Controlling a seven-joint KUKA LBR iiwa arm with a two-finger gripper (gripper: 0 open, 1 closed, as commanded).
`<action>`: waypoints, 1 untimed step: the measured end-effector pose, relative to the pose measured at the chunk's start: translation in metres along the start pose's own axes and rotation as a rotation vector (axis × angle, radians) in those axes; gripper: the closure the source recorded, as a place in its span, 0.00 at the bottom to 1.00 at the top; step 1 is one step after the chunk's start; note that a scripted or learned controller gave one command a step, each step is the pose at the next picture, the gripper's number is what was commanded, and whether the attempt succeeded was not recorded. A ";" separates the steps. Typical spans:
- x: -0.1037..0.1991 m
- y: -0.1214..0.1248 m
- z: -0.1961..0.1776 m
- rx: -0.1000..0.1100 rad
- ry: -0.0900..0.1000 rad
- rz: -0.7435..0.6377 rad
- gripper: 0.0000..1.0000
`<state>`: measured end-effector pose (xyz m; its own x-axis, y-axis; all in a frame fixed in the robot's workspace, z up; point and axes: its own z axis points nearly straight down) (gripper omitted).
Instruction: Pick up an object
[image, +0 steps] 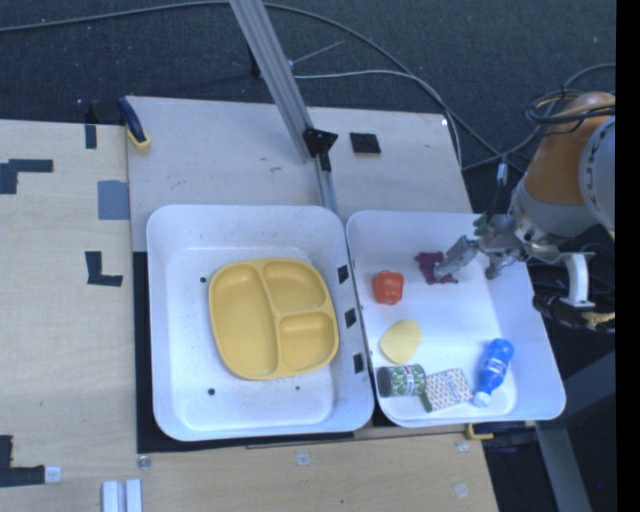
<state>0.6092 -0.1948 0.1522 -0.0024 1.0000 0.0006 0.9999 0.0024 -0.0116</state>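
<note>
Lying in the right bin (520, 300) are a lumpy purple piece (431, 266), a rounded orange-red object (388, 287), a smooth yellow lump (401, 341) and a glossy blue bottle (491, 369); the gripper (478, 256), slanting in from the right, spreads its fingers just beside the purple piece, gripping nothing.

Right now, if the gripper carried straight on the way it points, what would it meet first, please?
Probably the small purple object: the gripper points left and slightly down towards it. Its height above the bin floor is unclear from this single view, so it might pass over.

bench (230, 150) bears two white bins (165, 300) side by side.
</note>
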 end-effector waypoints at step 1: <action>-0.003 -0.011 0.058 0.000 0.000 0.000 0.00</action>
<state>0.5980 -0.1979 0.0946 -0.0024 1.0000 0.0010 0.9999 0.0024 -0.0118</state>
